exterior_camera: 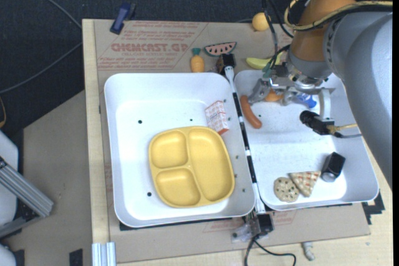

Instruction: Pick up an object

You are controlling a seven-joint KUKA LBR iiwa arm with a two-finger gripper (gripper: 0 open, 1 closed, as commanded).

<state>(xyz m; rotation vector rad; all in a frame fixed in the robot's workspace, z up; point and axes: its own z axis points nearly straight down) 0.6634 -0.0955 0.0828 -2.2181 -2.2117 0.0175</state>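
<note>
Grey KUKA arm (pixel 365 65) with an orange band above the wrist, entering from the right and bent down over the far end of the right shallow white bin (pixel 349 193). Hand (pixel 272 91): low at that bin's far left corner, metal parts pointing left toward the divider; whether it is parted or closed cannot be told, and nothing can be seen gripped in it. Just beside it, an orange-red sausage-shaped toy (pixel 250 114) lying slantwise on the bin floor near the left wall; a small orange piece (pixel 272 96) and a blue piece (pixel 307 99) partly hidden under the wrist. Same bin, near end: round speckled cookie (pixel 286 189) touching a triangular pizza-slice toy (pixel 305 181); a small black block (pixel 332 166) near the right wall. Left shallow white bin (pixel 124 134): yellow three-compartment plastic tray (pixel 190 166), with a small red-and-white printed packet (pixel 217 116) at its far right corner, print too small to read. Counter (pixel 149 50): brown board printed in red, "CHEMCAST GP" legible, smaller lines unreadable. On it, beyond the bins: watermelon-slice toy (pixel 221 48), small orange fruit toy (pixel 197 63), yellow banana toy (pixel 259 62), yellow ball (pixel 260 22), blue clip (pixel 121 17) at the far left corner.
</note>
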